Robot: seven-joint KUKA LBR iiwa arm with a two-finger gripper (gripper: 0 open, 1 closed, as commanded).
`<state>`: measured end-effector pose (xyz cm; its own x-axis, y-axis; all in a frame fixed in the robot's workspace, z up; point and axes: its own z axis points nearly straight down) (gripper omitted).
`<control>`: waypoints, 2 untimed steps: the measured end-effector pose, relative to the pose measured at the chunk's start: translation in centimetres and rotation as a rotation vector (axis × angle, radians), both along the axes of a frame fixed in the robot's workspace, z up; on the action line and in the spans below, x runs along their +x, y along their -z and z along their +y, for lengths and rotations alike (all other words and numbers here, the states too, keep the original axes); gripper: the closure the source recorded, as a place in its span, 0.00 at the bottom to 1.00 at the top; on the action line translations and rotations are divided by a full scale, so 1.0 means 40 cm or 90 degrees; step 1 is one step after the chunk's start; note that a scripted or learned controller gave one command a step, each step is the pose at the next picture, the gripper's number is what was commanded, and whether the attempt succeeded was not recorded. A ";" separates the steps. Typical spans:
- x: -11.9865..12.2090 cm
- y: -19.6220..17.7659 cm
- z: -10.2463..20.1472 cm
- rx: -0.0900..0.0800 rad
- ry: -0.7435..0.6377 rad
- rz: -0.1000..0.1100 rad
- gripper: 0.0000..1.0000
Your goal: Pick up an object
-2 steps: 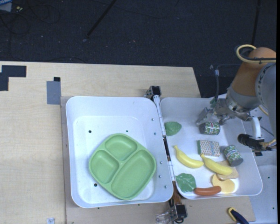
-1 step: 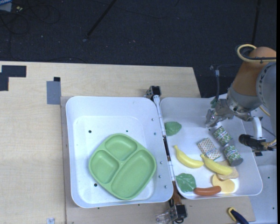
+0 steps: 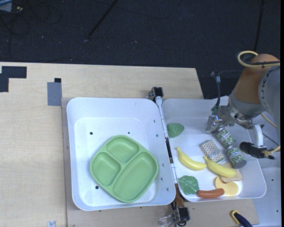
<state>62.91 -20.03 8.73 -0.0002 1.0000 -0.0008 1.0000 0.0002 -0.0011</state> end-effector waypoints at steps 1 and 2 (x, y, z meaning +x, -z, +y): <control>0.005 0.000 0.042 0.000 -0.001 0.000 1.00; -0.020 -0.001 0.048 0.000 0.001 -0.001 1.00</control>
<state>62.12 -18.11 8.78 0.0017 1.0000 -0.0005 1.0000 -0.0017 -0.0001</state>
